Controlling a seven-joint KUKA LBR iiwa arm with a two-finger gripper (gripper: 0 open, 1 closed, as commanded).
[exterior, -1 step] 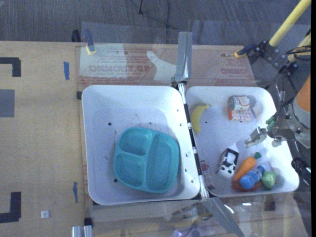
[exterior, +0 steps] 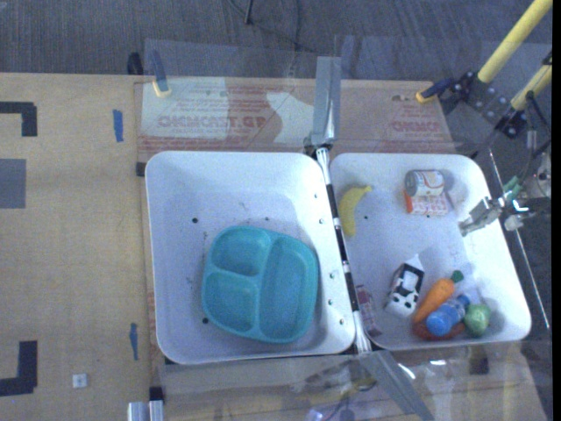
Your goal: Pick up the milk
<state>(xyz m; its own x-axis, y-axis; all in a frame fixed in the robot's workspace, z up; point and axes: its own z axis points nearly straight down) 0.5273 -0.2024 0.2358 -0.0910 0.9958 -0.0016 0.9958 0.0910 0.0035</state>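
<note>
One black-and-white cow-patterned milk carton (exterior: 405,289) lies near the right bin's front-left, its long axis tilted, down-left of the tool (exterior: 478,218), whose state cannot be told.

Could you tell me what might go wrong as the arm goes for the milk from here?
The milk lies tipped right beside the carrot, so the claw might nudge or grab the carrot instead. The milk also sits close to the right bin's inner wall, which could crowd the approach.
</note>
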